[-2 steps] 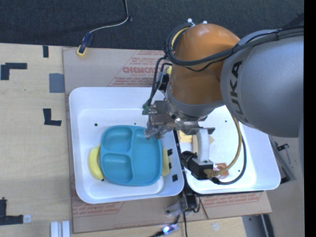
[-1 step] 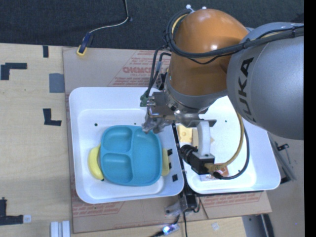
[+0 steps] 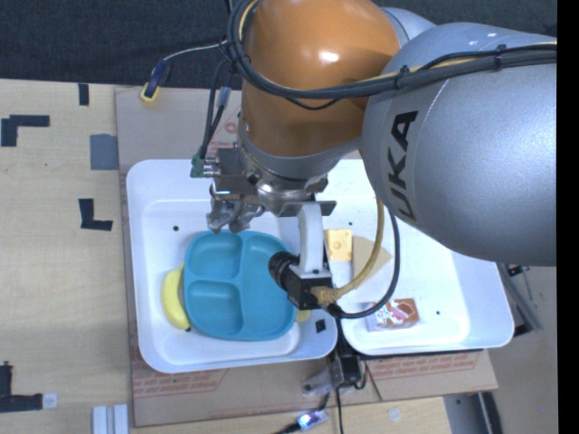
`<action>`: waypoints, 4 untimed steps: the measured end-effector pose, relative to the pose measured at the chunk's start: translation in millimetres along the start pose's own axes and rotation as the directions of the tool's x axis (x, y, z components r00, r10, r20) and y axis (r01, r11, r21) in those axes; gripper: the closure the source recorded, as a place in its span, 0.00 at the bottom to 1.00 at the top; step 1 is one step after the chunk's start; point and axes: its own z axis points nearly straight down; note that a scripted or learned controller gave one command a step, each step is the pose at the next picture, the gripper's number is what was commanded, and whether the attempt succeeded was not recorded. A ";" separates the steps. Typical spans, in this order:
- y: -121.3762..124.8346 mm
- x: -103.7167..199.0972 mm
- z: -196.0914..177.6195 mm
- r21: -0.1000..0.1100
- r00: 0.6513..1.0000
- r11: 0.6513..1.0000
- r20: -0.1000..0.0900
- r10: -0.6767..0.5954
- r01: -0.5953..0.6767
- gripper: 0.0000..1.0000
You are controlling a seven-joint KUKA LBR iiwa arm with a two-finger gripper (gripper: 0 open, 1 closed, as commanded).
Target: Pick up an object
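Two white bins (image 3: 138,269) sit on brown cardboard (image 3: 172,125) (black marks (image 3: 90,215), perhaps tape, dot the bench (image 3: 45,287)).

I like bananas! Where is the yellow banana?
The banana lies in the left bin, near its front left, tucked against the left edge of the blue tray, which partly covers it.

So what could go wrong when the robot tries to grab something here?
1. The gripper sits at the far rim of the blue tray; pinching that thin edge, it might slip off.
2. The yellow banana lies tucked against the tray's side, so lifting the tray could nudge it.
3. The big arm hides much of the bin.
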 end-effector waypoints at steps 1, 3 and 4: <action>0.0 -4.1 -7.7 0.006 1.000 1.000 0.004 0.005 -0.005 1.00; -0.2 -3.4 -26.2 0.010 1.000 1.000 0.008 0.001 -0.001 1.00; 11.2 15.6 65.4 0.011 1.000 1.000 0.007 0.008 -0.008 1.00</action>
